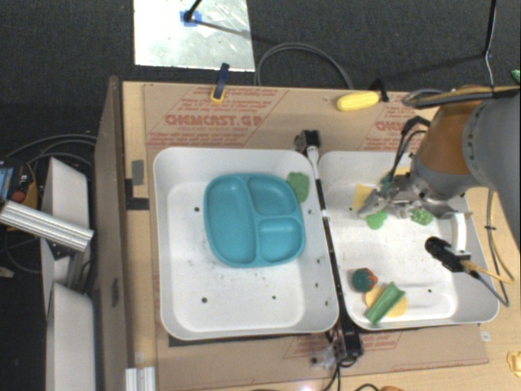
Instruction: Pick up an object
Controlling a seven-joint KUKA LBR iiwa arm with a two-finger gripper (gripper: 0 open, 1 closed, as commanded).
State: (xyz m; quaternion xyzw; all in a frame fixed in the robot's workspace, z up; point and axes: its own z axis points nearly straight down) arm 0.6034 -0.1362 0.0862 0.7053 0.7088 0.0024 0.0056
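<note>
My gripper [396, 204] is low in the right bin [407, 320], near its far side. A small green piece [376, 218] lies right against its left side and another green piece [422, 216] against its right side. I cannot see whether either one is held. A yellow wedge [364, 194] lies just left of the gripper. Near the front of the same bin are a small red and green ball [363, 279] and a yellow-green stick-like object [384, 301].
The left bin [183, 300] holds a blue divided plate [252, 220], with a green lump [299, 185] at the plate's far right corner. A divider bar [324, 218] runs between the bins. A yellow object [356, 100] lies on the cardboard behind them.
</note>
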